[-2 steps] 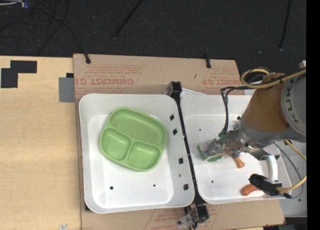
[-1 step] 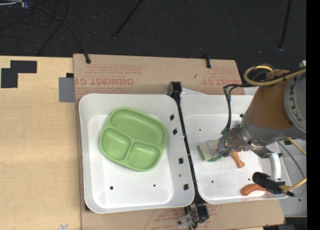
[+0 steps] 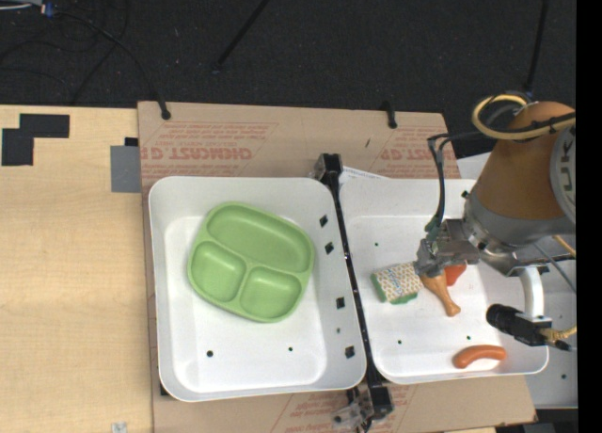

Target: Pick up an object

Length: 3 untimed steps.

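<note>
Grey gripper [image 3: 435,262] hovered low at sponge [image 3: 396,282], right of centre; we couldn't tell its grasp. Nothing lifted; pick remained.

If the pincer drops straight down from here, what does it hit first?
Most likely the orange carrot-shaped toy right under the pincer, in the right bin. The patterned sponge lies just beside it. Depth is hard to judge from above.

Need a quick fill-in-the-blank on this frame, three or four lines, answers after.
1. The green divided plate lies in the ____ bin.
2. The plate has ____ compartments.
3. The claw is over the ____ bin.
4. The orange sausage-shaped toy lies near that bin's ____ edge.

Answers: left; three; right; front
</note>
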### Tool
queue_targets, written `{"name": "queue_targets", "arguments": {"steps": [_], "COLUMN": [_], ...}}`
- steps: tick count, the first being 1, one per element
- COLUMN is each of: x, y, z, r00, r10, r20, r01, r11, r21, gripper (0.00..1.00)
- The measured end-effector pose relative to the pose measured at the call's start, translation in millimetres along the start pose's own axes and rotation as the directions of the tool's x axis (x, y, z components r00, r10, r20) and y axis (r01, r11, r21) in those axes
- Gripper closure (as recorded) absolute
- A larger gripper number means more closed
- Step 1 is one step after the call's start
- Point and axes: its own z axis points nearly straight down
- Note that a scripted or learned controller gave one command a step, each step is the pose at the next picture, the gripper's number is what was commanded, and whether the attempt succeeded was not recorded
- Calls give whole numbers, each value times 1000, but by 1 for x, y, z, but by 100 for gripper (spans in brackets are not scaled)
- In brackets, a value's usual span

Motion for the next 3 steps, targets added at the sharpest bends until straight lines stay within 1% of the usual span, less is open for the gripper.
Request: {"name": "queue_targets", "arguments": {"steps": [1, 2, 3], "x": [-1, 54, 97], "y": [0, 1, 2], "z": [-33, -23, -24], "r00": [1000, 1000, 1000], "r10": [1, -3, -3], "r20": [0, -2, -2], "r01": [-1, 3, 3], "r11": [1000, 1000, 1000], "r21": [0, 5, 5], "gripper": [100, 100, 100]}}
